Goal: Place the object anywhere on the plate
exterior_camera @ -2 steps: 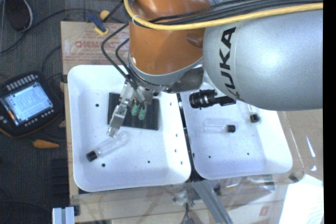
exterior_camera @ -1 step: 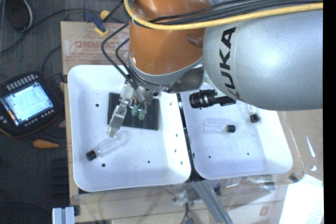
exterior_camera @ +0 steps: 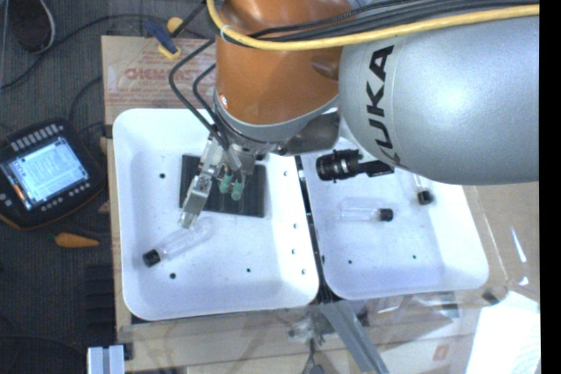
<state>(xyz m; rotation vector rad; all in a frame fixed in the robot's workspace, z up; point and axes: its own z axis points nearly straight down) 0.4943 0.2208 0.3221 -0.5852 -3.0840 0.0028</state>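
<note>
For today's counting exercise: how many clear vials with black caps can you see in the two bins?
2. One vial lies in the left bin, below the gripper; another lies in the right bin. The arm may hide more.

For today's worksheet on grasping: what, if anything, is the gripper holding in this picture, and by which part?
Nothing shows between the fingers. The gripper hangs over the left bin, just above a clear vial lying on the bin floor beside the black plate.

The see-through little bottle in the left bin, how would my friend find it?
Look in the left white bin, below the black plate. The clear vial lies on its side near the gripper, its black cap pointing at the bin's lower-left corner. The other vial lies in the right bin.
</note>
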